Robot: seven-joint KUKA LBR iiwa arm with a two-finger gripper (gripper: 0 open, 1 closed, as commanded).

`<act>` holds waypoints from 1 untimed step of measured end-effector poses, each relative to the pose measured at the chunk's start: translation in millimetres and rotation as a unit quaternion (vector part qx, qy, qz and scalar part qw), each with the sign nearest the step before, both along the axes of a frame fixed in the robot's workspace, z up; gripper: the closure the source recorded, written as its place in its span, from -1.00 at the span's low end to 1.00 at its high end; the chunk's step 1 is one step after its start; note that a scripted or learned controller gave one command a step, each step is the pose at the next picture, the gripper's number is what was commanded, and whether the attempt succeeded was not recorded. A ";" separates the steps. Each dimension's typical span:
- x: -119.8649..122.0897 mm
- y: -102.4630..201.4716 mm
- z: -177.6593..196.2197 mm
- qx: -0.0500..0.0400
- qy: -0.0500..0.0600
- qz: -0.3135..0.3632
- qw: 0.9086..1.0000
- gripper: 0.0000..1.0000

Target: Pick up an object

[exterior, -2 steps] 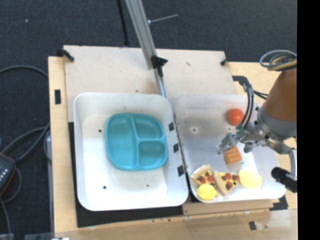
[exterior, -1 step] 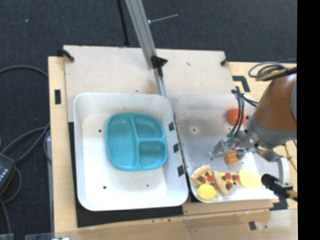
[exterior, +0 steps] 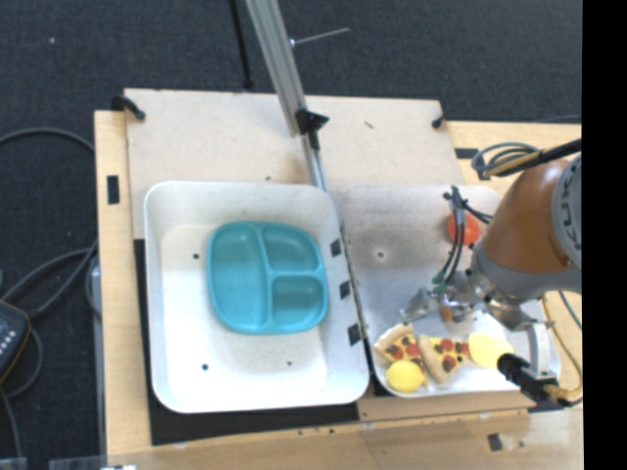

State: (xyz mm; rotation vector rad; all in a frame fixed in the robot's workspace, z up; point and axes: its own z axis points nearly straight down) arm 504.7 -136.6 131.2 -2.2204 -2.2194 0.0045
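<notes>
White plastic forms both bins on the bench. The left bin [exterior: 171,262] holds one teal tray [exterior: 266,277], flat near its centre. The right bin [exterior: 392,233] holds the candidates for picking: two pizza slices [exterior: 423,351], a yellow ball [exterior: 404,376] and a yellow piece [exterior: 487,349], all crowded at 6 o'clock against the near wall, plus an orange item [exterior: 462,228] at 2 o'clock, partly hidden by the arm [exterior: 529,233].

The gripper [exterior: 446,304] hangs just above the pizza slices, slightly toward 12 o'clock from them. Nothing is visible between its tips, so treat it as carrying no load. You cannot tell whether it is spread or closed; cables and the wrist obscure it.

Judge the position as a descent lined up on the crowded corner. Note that the near wall and the right wall leave little room beside the food items. Expect open floor toward 10 o'clock in the right bin; use it for any retreat. Watch the divider between the bins at 9 o'clock.
</notes>
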 end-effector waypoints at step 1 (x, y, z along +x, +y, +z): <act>2.6 -0.7 13.5 0.000 -0.004 -0.002 1.000 1.00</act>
